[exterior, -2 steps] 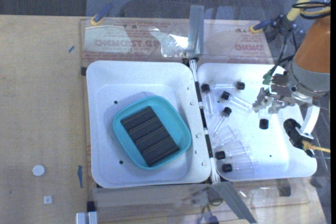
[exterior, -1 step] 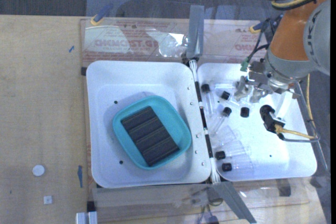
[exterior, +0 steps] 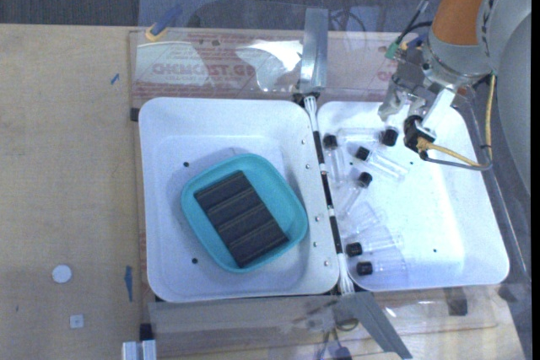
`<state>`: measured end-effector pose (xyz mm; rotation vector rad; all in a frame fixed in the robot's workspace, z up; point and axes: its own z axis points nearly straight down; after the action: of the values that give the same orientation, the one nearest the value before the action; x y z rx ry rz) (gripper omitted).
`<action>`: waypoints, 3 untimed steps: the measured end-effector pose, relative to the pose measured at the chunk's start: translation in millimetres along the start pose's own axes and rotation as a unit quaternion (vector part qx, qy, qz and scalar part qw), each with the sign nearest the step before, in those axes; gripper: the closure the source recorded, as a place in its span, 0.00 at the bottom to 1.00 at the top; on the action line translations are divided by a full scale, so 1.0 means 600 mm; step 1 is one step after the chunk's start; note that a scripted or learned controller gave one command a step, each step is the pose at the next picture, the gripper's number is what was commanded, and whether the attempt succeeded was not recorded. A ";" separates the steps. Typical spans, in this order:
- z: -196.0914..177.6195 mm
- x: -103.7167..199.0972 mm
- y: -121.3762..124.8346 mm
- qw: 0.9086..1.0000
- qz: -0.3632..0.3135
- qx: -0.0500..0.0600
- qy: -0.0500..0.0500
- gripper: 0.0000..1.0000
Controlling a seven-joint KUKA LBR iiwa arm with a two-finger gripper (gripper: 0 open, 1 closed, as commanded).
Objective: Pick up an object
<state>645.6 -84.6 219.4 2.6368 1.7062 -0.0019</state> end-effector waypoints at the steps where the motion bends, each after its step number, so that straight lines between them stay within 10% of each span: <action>1: -0.051 0.016 0.016 1.000 0.013 0.000 0.000 1.00; 3: -0.022 0.000 0.039 0.999 -0.047 0.001 0.000 1.00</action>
<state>666.7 -94.2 232.9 2.5547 1.8305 -0.0038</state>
